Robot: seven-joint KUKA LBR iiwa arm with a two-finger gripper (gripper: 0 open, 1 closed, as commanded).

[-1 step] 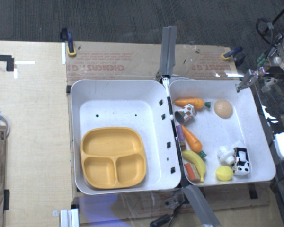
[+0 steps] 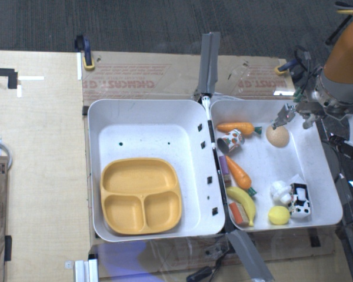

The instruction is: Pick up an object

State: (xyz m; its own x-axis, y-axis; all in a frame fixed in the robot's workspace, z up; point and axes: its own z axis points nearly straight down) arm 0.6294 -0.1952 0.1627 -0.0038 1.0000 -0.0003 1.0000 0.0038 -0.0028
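Lying nearest: lemon (image 2: 278, 215), banana (image 2: 243, 201), cow figure (image 2: 300, 198) in right bin (image 2: 317, 157). Hovering above the egg (image 2: 277, 136) near far wall, jaws (image 2: 284, 118) — state impossible to tell. Risking egg rolling away, being round.

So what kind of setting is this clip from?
Most likely a robotics lab bench set up for picking trials: two white bins clamped side by side, toy food such as a carrot and banana, and a robot arm's pincer over the right bin.
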